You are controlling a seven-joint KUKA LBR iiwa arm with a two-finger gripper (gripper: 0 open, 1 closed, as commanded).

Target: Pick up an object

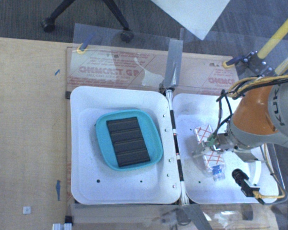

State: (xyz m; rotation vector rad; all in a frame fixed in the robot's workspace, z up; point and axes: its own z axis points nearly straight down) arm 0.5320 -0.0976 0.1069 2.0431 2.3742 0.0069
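The gripper (211, 143) is low in the right bin (193, 104), set across the middle of a packet (215, 161) with red-and-white checks and a blue patch at its near end. Whether it is open or closed on the packet I cannot tell, since the wrist hides that part. The placing suggests a try at the packet, the one loose thing in this bin. It lies flat and crumpled on the bin floor, so a straight descent onto its middle looks like the plain way in. The arm (253, 116) leans in from the right, orange band above the wrist, which keeps it off the divide between the bins. In the left bin (86, 108), well apart from the gripper, a teal tray (101, 134) sits skewed with a black ridged block (128, 141) resting inside it. Both bins stand side by side, touching, on a pale wooden bench (26, 129). A board (117, 69) with red lettering lies behind them. Beyond the bench is grey floor, with a chair base (82, 6) and a white sheet (189, 10).
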